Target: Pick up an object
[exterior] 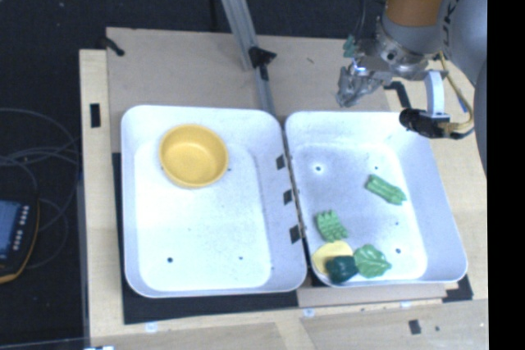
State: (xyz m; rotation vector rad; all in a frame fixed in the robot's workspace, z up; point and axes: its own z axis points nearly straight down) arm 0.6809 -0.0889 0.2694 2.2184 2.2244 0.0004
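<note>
A cluster of small toys crowds the near corner of the right bin: a dark green block sitting on a yellow piece, with a leafy green piece touching them on the right. Just beyond them lies a ridged green block, and farther in, well apart from the rest, a long green piece rests at a slant on bare floor. My claw hangs above the bin's far rim, near its back left corner, carrying nothing that I can see; whether it is apart or together I cannot tell from this angle. In the left bin sits a yellow bowl, alone. The long green piece looks to me the easiest prize: light, probably soft or hollow plastic, unlikely to break, with room on both sides. I would take it across its narrow width at the middle, since its bumpy surface may slip.
</note>
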